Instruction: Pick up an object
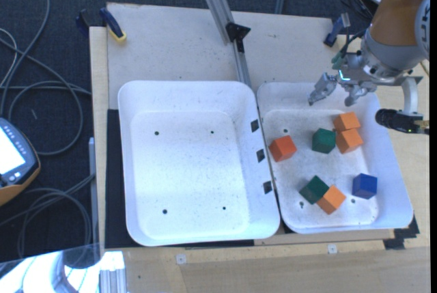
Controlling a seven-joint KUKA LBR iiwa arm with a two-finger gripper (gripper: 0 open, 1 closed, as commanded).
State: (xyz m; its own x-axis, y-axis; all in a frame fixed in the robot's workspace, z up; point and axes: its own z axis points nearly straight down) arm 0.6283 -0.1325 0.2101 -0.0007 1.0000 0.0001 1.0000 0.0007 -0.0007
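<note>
Pincer prob. open, above bin rim.

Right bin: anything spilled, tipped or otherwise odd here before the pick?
Nothing stands out. All seven blocks lie inside the right bin: four orange, two green, and one blue block. Two orange ones touch at the far side, and an orange and a green one touch near the front. The gripper, open, holds nothing.

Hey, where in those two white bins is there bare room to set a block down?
The left white plastic bin has bare floor from wall to wall. In the right white plastic bin, seven small cubes crowd the middle and near side: orange, green and blue. Its free patch is the far left corner, below the hand.
</note>
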